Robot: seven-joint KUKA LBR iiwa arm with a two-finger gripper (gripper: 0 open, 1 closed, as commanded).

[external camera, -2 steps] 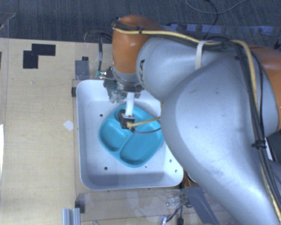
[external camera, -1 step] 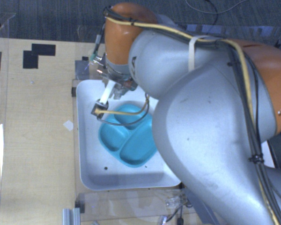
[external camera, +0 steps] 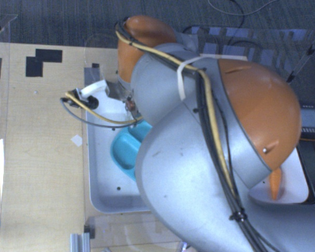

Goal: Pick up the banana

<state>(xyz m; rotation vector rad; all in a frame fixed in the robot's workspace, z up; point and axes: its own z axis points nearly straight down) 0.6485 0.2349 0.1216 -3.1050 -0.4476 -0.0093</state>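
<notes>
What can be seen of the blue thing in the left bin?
The blue thing looks like a light blue plastic dish or scoop with a raised rim and a shallow hollow facing up. It lies in the left bin on the white floor, near the bin's middle. Its right and upper parts are hidden behind the grey arm, so its full shape cannot be told, nor whether anything touches it there.

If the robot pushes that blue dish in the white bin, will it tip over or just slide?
The blue dish looks shallow with smooth, rounded walls, so it would probably slide across the white bin rather than tip. It seems like light, stiff plastic. The arm hides part of it.
</notes>
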